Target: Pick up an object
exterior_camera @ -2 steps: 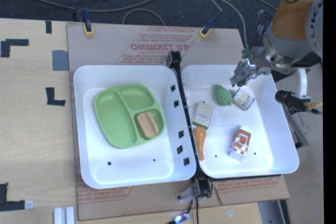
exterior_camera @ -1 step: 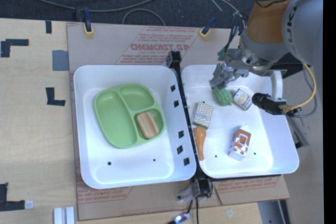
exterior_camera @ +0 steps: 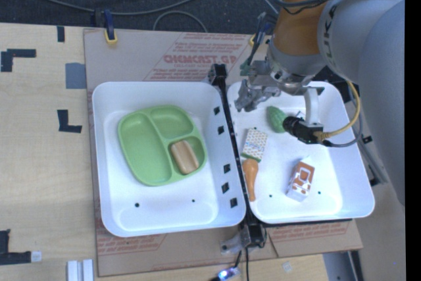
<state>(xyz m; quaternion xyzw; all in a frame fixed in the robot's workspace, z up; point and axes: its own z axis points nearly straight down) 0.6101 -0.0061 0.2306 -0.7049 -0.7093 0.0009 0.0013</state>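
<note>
My gripper (exterior_camera: 252,97) hangs over the far left corner of the right bin (exterior_camera: 350,206), close to the divider between the bins. A green rounded object (exterior_camera: 276,118) lies just to its right. A patterned packet (exterior_camera: 255,143) sits just below the gripper. An orange carrot-shaped piece (exterior_camera: 250,176) lies along the bin's left wall. A red and white carton (exterior_camera: 301,180) rests toward the front right. I see nothing held in the gripper.
The left bin (exterior_camera: 164,215) holds a green divided plate (exterior_camera: 148,148) with a brown bread-like piece (exterior_camera: 185,156) in its small compartment. Black clips line the divider (exterior_camera: 227,148) between the bins. A black cable fitting (exterior_camera: 304,130) from the arm hangs beside the green object.
</note>
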